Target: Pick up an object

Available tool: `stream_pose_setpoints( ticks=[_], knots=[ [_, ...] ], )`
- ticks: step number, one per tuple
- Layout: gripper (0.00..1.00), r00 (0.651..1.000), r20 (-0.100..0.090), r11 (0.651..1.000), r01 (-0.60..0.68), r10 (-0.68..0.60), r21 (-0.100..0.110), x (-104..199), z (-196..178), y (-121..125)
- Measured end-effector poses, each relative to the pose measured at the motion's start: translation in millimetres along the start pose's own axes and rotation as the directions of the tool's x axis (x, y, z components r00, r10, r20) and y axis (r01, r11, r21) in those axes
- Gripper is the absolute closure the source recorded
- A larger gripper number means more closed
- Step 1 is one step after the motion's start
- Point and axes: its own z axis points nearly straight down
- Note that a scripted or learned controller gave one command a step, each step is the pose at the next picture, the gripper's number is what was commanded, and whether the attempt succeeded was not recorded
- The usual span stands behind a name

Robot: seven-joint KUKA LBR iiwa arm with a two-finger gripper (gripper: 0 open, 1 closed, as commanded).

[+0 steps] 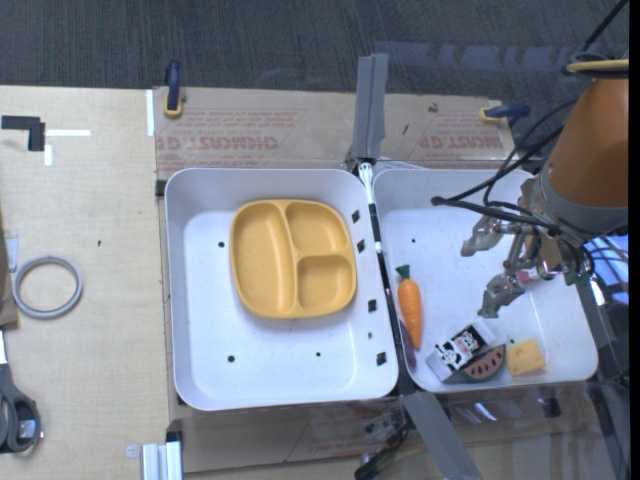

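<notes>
We see the arm (595, 143) reaching in from the right, its orange band above the wrist, with the jaws (490, 273) hanging over the right bin (440, 213). The two metal fingers (483, 236) stand apart from one another, spread, and nothing lies between them; they hover above bare white floor in the middle of that bin.

The things to pick lie along the bin's near and left sides. A toy carrot (409, 308) with a green top lies lengthwise just beside the divider between the two bins. Toward the near edge we find a small black-and-white carton (458, 349) lying tilted, with a watermelon slice (484, 364) touching it on its right, and a yellow cheese wedge (526, 357) just beside the slice. All four sit apart from the jaws, nearer to the camera than the fingers.

In the left bin (200, 348) a yellow divided plate (292, 258) with three compartments rests near the middle.

On the wooden surface (90, 368) to the left we see a grey roll of tape (45, 286) and, at the near left edge, a pair of scissors (18, 420)
</notes>
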Motion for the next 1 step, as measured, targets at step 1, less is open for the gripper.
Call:
stream_pose_setpoints(
  ticks=[1],
  knots=[
    [0.00, 0.986, 0.007, 0.986, -0.168, 0.168, -0.001, -2.5, 125.7, 2.0]
  ],
)
